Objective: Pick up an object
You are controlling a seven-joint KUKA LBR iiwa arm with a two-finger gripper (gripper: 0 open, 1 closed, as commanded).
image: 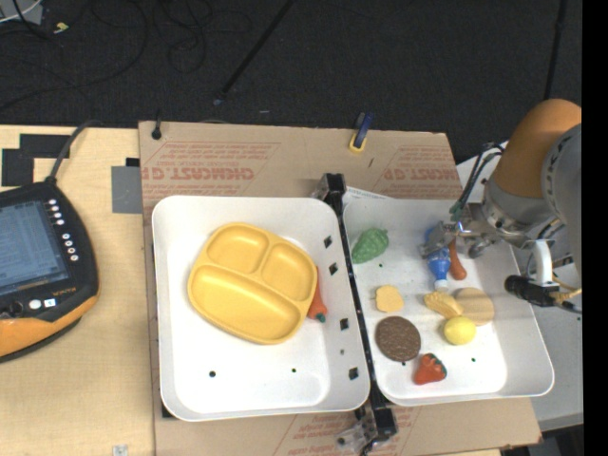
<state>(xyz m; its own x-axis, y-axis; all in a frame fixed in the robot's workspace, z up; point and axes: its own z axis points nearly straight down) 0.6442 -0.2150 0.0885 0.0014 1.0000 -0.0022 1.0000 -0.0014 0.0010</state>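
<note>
Where the gripper [446,245] hung over the right bin [532,369], an orange piece [459,266] and a blue-and-white piece [440,272] lay just beneath it; whether it held either could not be told. Nearby lay a green leaf-shaped toy [370,245], a yellow wedge [389,299], a corn-like piece [442,303], a tan disc [474,306], a lemon [460,331], a brown round cookie [398,337] and a strawberry [429,370]. The left bin [190,378] held a yellow divided plate [252,281]. Cardboard [247,160] beneath bore upside-down red lettering too small to make out. A pendant [38,264] lay far left.
</note>
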